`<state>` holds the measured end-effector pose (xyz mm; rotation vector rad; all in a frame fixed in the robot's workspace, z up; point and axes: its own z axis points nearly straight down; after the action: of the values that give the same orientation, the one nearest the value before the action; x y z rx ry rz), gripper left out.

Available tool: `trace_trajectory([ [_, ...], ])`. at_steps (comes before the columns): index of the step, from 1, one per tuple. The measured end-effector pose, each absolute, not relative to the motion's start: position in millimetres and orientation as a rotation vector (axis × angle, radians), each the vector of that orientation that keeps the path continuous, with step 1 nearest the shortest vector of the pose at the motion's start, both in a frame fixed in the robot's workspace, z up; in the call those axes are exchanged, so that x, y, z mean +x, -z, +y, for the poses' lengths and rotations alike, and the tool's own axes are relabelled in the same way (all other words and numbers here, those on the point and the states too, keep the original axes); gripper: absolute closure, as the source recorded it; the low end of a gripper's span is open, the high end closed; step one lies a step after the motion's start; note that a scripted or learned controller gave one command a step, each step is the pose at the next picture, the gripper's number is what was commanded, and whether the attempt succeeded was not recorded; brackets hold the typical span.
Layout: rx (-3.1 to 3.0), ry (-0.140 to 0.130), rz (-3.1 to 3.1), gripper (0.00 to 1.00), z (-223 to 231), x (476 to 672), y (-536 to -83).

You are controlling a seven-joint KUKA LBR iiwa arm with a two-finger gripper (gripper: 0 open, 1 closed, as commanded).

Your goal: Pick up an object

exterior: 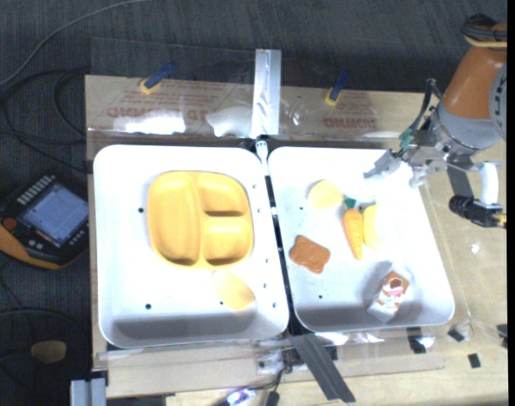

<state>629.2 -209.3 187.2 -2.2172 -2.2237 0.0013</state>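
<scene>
My gripper (398,161) hangs over the right bin's (426,227) upper right corner, holding nothing (its spread I cannot tell), while the carrot (354,232) lies near, down and leftward, its long axis running toward and away along the bin.

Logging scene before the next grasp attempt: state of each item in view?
end effector: over the right bin's upper right corner, nothing seen in it
divided yellow tray: flat in left bin, compartments bare
pale yellow disc: left bin, below the tray
toy carrot: lying in right bin, green end up
brown toast piece: lying flat, right bin
small carton: tipped, right bin's lower corner
</scene>
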Motion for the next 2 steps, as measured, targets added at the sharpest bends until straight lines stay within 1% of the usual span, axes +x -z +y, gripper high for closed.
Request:
trace_trajectory([
  [1, -2.214, -0.003, -2.230, 0.00, -185.7, 615.2, -93.5],
  [2, -2.212, -0.003, -2.231, 1.00, -185.0, 615.5, -102.7],
])
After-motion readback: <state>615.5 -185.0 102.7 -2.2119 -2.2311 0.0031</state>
